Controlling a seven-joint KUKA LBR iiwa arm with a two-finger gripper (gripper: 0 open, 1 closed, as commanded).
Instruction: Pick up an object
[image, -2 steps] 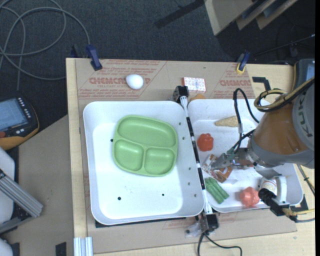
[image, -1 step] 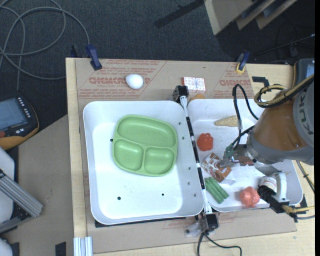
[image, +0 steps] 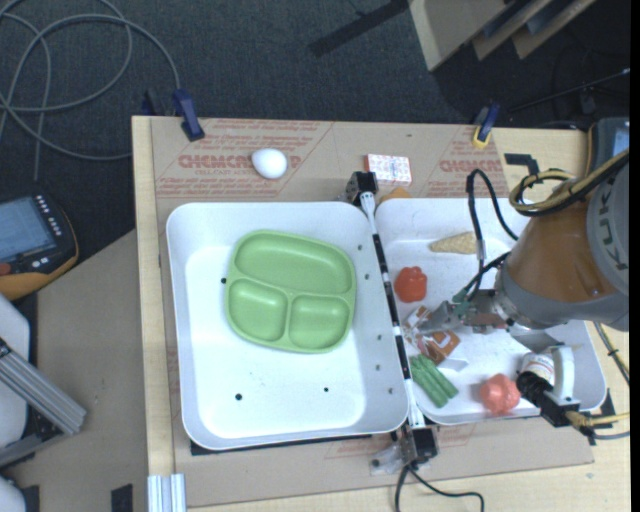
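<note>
We see the gripper (image: 438, 322) low in the right bin (image: 585, 372), fingertips down among the clutter by the divider. Fingers look slightly parted, but we can't tell for sure (too blurred), and nothing is visibly between them. Just below the tips lies an orange-and-white wrapper-like item (image: 440, 347), possibly touching. Near it: red pepper (image: 410, 283), green block (image: 433, 381), pink ball (image: 500, 393). Left bin (image: 200, 400) holds a green divided plate (image: 291, 291).

Pretty even overhead light on my bench, bright white bins (image: 200, 330) slightly blown out, soft shadows near my arm (image: 570, 270), whole shot kinda soft and grainy.
</note>
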